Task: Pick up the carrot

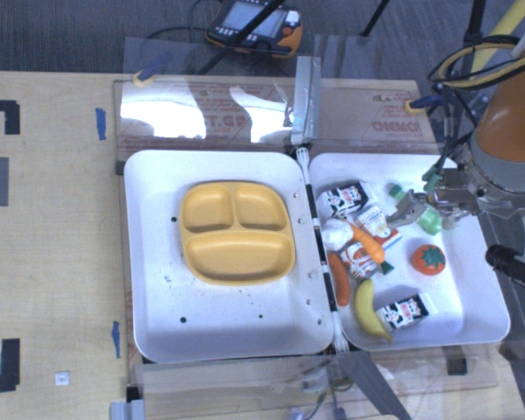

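The carrot (370, 243) is a short orange piece lying aslant near the middle of the right bin (481, 318), its green top pointing toward the lower right. It rests among small cartons, touching one of them. My gripper (405, 210) hangs over the same bin, just up and to the right of the carrot, reaching in from the right. Nothing can be seen held in it.
Around the carrot lie a white lump (337, 233), a red sausage (338, 280), a banana (367, 309), a red tomato (429, 259), green pieces (430, 222) and milk cartons (344, 199). The left bin (149, 261) holds a yellow divided plate (236, 232).
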Robot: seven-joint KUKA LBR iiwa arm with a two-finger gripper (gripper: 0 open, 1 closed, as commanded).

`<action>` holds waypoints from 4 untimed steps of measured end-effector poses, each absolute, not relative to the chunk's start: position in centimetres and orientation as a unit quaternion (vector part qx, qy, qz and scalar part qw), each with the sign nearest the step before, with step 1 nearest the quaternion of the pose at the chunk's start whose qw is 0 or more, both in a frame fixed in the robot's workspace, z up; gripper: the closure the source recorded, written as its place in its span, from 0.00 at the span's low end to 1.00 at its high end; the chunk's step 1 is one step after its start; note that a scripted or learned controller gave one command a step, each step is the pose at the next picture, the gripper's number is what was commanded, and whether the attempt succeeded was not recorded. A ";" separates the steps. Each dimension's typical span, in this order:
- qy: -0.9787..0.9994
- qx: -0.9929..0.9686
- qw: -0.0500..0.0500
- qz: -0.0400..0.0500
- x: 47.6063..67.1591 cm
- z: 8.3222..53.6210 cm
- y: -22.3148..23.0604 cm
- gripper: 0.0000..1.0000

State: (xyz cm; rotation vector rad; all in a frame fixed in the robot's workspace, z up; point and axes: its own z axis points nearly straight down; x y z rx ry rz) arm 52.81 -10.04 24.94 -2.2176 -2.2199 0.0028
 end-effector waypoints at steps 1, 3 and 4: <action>-0.752 -0.659 -0.002 -0.001 56.3 12.5 -10.4 0.00; -0.778 -0.628 -0.005 -0.003 54.8 9.8 -10.3 1.00; -0.819 -0.573 -0.001 -0.001 56.5 18.5 -3.4 1.00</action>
